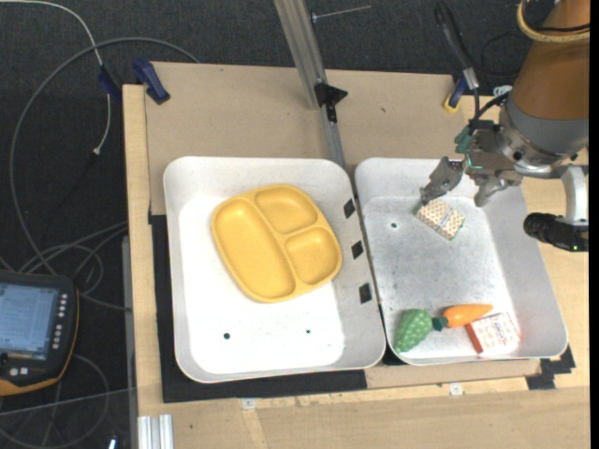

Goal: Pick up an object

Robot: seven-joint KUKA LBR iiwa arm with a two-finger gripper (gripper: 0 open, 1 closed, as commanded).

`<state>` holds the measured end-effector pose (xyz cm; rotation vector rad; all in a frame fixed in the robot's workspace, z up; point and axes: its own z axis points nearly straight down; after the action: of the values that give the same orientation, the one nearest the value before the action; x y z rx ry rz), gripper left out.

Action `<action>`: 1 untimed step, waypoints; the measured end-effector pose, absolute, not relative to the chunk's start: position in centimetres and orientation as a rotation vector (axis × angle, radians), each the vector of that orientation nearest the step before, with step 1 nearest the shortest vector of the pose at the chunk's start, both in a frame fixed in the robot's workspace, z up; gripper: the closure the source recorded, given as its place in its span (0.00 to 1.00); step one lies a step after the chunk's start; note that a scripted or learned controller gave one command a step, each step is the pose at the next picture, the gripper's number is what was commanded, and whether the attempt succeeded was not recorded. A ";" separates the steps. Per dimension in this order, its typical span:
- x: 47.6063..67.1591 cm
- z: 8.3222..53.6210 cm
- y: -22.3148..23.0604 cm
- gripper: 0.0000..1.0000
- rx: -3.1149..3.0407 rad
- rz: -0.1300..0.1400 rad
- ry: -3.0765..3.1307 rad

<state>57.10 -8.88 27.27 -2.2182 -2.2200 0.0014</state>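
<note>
Hanging over the far end of the right white bin (533,279), the two-finger gripper (463,187) is standing with fingers apart and empty. A small speckled tan block (441,219) is lying just below-left, long axis slanting down-right.

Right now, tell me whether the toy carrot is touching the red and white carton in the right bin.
Touching. In the camera view the toy carrot's orange end lies against the top edge of the red and white carton, with no bin floor visible between them.

Bright even overhead light, soft shadows, img slightly grainy, no glare.
</note>
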 end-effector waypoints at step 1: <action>57.1 27.3 -8.9 0.00 -2.219 0.001 -2.220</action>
<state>57.10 -8.89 27.27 -2.2189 -2.2199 0.0011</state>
